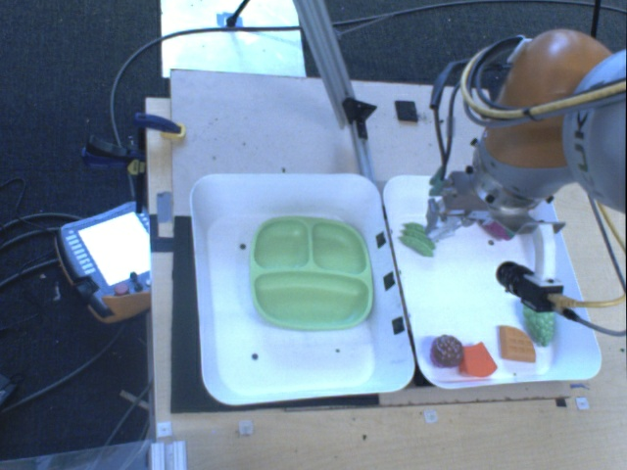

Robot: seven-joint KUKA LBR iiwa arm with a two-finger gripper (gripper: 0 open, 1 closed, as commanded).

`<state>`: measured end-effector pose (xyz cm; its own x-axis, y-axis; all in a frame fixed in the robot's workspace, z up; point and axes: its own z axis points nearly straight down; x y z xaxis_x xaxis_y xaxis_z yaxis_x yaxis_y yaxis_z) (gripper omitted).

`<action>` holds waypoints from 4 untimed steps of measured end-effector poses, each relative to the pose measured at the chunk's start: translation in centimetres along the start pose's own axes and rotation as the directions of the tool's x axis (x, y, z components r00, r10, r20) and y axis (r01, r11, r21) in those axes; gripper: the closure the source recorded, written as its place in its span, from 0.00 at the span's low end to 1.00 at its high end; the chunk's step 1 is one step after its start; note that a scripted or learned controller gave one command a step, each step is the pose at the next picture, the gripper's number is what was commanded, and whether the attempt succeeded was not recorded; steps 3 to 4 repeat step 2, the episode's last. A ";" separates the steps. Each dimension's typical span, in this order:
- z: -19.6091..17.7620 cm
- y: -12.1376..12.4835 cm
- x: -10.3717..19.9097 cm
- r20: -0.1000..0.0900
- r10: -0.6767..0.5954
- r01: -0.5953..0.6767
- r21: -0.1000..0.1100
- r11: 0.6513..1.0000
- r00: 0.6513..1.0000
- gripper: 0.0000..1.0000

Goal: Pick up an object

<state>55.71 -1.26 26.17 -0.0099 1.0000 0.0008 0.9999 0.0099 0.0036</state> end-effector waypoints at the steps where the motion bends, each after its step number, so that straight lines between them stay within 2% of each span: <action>1: 0.0 2.5 4.2 -0.001 0.000 0.000 0.000 1.000 1.000 1.00; 2: 2.3 4.9 8.5 0.000 0.001 -0.001 0.002 1.000 1.000 1.00; 4: 2.3 4.9 8.5 0.000 0.001 -0.001 0.002 1.000 1.000 1.00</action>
